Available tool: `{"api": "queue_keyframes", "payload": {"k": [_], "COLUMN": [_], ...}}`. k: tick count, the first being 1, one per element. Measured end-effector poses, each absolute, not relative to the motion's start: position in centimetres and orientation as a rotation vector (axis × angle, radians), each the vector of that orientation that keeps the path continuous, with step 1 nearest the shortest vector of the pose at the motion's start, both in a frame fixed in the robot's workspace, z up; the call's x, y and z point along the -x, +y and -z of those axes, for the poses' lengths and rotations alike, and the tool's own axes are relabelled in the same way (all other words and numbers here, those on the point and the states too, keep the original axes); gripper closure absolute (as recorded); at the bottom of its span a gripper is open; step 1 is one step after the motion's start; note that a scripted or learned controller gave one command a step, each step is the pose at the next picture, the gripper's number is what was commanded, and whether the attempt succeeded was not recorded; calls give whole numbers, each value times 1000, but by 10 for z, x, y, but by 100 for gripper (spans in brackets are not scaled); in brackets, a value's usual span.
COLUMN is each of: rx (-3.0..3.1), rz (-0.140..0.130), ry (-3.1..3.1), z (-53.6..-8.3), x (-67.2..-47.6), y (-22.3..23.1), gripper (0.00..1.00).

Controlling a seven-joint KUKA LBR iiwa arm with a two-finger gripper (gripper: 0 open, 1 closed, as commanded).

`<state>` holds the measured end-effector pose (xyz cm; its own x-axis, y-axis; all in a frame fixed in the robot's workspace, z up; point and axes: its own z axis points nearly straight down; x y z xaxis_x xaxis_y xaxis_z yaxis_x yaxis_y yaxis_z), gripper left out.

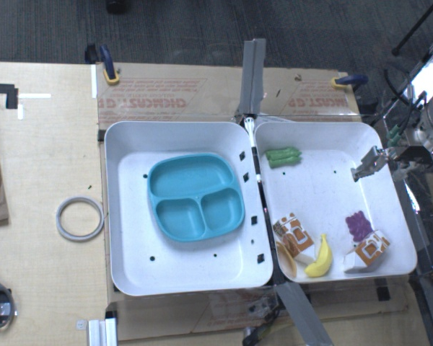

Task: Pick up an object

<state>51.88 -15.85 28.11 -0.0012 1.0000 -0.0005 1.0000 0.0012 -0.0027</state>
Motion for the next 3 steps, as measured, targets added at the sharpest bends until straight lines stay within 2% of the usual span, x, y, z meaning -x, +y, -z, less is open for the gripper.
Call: {"api": "queue_keyframes", "payload": {"k": [1, 2, 3], "rx": [2155, 2021, 1743], "rz": [-2, 1, 2], "ry": [-2282, -2410, -2619], "z": [-146, -94, -93], "x": [-485, -478, -479], "y": [-222, -199, -163], "gripper": [0, 0, 0]}}
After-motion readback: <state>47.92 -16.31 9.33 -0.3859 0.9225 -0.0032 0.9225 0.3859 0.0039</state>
